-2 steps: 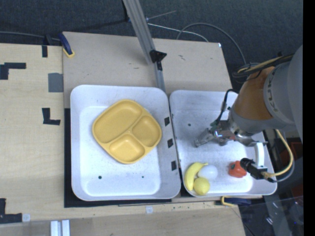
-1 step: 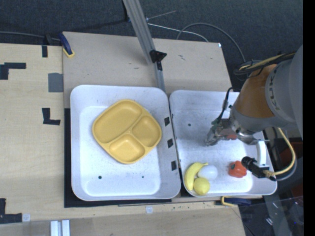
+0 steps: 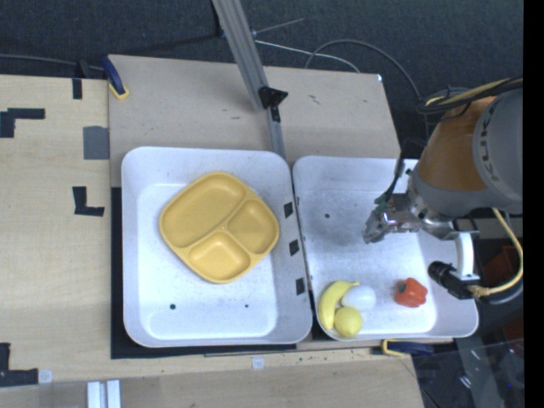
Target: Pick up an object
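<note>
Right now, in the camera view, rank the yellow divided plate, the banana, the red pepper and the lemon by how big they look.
1. yellow divided plate, by far the largest
2. banana
3. lemon and red pepper: they look about alike, so I won't rank them.

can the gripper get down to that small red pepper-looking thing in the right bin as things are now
Probably yes. The small red pepper-shaped object lies alone on the right white bin's floor, apart from the yellow banana; the gripper hovers nearby.

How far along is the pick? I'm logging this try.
Nothing looks picked yet. The end effector is over the right bin, apart from the banana, lemon and red pepper, which all lie on the bin floor. Reaching, grasping and lifting remain.
</note>
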Controlling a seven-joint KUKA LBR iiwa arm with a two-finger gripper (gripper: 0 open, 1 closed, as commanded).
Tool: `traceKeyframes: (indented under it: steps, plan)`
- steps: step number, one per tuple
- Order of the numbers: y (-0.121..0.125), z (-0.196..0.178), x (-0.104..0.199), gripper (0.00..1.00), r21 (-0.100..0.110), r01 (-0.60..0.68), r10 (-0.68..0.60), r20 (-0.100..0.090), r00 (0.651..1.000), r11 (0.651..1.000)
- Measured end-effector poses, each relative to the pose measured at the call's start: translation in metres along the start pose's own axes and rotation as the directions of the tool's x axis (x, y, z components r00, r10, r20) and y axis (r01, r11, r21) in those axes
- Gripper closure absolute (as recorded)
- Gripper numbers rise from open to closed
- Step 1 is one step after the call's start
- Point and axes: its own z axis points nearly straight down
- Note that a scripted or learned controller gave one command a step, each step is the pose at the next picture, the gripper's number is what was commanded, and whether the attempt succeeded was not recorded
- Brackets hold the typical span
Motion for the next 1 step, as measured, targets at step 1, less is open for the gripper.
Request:
traceKeyframes:
  steps: [1]
  plan:
    - [-0.0006, -0.0631, 0.0009, 1.0, -0.003, 0.0, 0.0, 0.001, 1.0, 1.0]
